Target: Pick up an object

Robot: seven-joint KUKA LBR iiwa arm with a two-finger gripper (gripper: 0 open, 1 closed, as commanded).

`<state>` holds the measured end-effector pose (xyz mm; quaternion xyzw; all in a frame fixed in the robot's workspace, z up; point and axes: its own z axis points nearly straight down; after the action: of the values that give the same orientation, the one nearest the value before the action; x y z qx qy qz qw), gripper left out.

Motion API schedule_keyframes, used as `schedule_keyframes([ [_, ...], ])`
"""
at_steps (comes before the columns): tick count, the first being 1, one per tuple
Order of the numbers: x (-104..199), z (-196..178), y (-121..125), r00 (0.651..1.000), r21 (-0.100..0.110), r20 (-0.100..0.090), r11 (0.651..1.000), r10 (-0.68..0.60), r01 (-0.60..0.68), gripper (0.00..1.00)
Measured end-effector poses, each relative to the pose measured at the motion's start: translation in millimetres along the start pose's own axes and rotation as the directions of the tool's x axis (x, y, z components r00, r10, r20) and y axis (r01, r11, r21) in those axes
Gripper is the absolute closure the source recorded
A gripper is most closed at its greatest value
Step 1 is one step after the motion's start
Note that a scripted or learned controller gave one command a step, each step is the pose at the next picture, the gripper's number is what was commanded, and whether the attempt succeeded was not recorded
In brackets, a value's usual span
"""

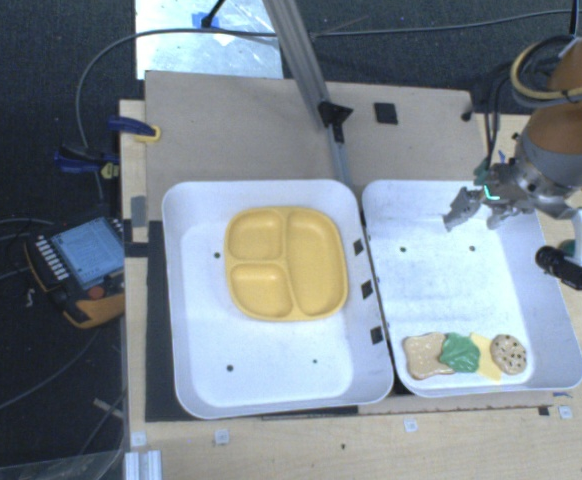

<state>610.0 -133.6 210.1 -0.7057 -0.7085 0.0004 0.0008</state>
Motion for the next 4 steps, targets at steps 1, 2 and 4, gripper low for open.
schedule_keyframes([
  [1, 0, -1, 1, 1.000, -0.003, 0.001, 1.000, 0.000, 0.000, 0.00],
  [2, 0, 61, 0, 1.000, 0.000, 0.001, 1.000, 0.003, -0.003, 0.00],
  [4, -2, 124, 2, 1.000, -0.005, 0.001, 1.000, 0.004, -0.004, 0.00],
])
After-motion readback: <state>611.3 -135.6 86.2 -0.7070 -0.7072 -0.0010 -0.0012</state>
